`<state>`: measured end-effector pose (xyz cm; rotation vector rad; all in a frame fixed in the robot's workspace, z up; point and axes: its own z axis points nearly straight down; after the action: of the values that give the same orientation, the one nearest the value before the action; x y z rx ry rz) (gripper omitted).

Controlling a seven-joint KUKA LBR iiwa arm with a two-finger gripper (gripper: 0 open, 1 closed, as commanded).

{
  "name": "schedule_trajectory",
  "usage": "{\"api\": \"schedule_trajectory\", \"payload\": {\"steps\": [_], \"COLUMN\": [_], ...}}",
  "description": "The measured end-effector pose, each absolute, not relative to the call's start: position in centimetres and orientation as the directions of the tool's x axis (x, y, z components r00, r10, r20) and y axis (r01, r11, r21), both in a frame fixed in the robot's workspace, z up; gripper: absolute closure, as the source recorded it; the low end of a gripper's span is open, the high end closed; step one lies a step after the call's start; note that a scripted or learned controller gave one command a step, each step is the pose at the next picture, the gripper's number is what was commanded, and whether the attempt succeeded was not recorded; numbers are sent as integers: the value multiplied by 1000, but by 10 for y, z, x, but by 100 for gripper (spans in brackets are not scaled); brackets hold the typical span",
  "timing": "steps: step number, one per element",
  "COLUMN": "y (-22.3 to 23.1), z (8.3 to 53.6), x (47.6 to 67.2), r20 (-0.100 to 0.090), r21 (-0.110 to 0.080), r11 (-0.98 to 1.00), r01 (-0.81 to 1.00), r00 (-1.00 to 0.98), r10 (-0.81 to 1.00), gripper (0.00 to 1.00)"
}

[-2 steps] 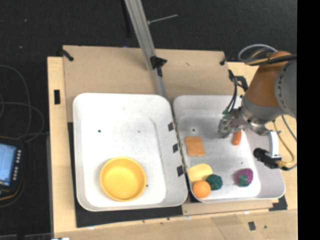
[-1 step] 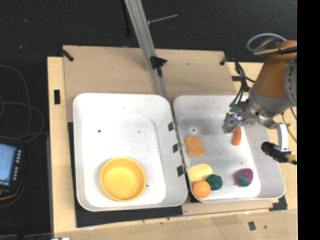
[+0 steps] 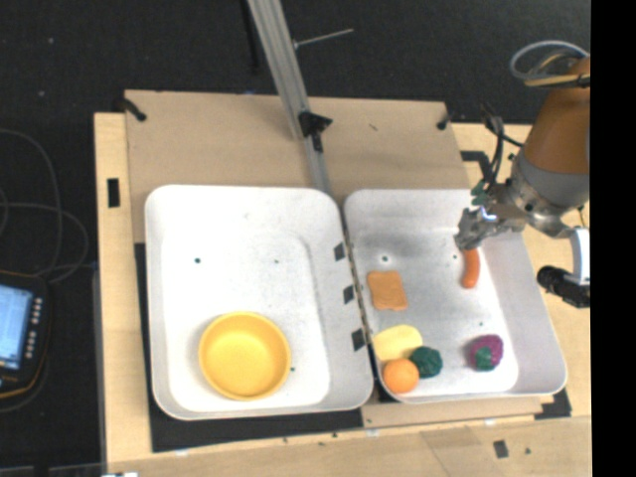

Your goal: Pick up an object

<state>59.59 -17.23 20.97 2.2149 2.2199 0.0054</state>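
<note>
One small orange carrot (image 3: pixel 470 268) hangs directly beneath the gripper (image 3: pixel 471 238) over the right bin (image 3: pixel 517 296), its top pinched between the fingers.

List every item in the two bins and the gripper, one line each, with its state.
yellow bowl: upright, in left bin
carrot: lying in right bin, just below gripper
tan block: lying flat
yellow piece: lying, touching orange ball
green piece: beside orange ball
purple piece: resting apart
</note>
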Motion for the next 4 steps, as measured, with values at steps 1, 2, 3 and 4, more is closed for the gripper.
{"api": "schedule_trajectory", "payload": {"steps": [1,2,3,4], "y": [-174,-124,-64,-20], "z": [253,259,258,247], "x": [597,600,617,627], "r20": [-2,1,1,0], "r21": [7,3,2,1], "r11": [3,7,7,5], "r01": [1000,1000,1000,1000], "r00": [-3,-7,-7,-5], "r10": [1000,1000,1000,1000], "gripper": [100,100,100,100]}}
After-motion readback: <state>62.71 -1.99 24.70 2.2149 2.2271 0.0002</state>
